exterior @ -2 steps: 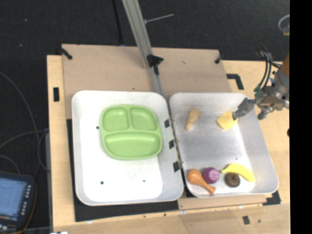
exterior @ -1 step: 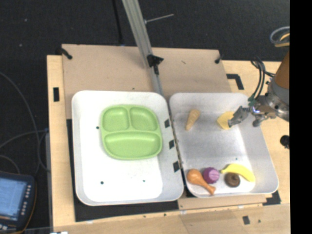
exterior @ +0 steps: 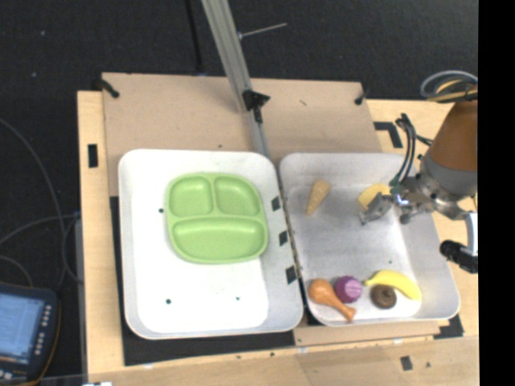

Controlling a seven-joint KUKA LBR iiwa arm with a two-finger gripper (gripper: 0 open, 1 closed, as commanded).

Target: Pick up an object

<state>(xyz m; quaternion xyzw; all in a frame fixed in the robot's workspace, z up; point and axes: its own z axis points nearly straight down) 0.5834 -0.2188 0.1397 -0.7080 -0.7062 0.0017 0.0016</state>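
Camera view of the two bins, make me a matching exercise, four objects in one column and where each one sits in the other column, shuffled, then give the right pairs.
Things:
1. green divided plate
2. banana
3. tan cone-shaped piece
4. purple piece

Places:
A. right bin, upper left part
B. right bin, lower edge, between an orange piece and a brown ring
C. left bin
D. right bin, lower right corner

Pairs: 1-C, 2-D, 3-A, 4-B

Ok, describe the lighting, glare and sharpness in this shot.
Camera view: even overhead light, soft shadows; the right white plastic bin looks greyer than the left white bin; mild glare on the green divided plate; the pincer is slightly blurred; dark floor lacks detail.
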